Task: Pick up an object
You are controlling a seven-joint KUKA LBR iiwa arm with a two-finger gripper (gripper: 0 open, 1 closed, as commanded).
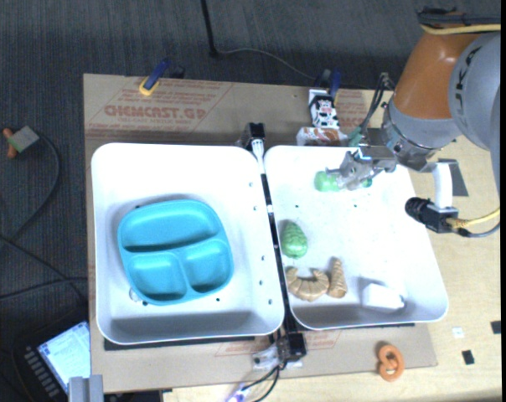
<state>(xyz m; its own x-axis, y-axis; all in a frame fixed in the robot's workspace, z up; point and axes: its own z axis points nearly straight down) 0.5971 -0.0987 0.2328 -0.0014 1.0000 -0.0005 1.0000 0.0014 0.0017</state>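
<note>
The gripper sits at the right bin's far edge, against a green toy. Its grip I cannot tell. A blue tray lies in the left bin.

Blue tray, white bins, green toy, tan croissant.

I am watching the grey arm with its orange band reaching in from the right, its gripper hanging over the far part of the right white bin, just beside a small green object; I cannot tell whether they touch. Nearer in that bin are lying a green oval toy, tan curved pieces and a white block. A blue divided plastic tray is sitting in the left white bin.
</note>
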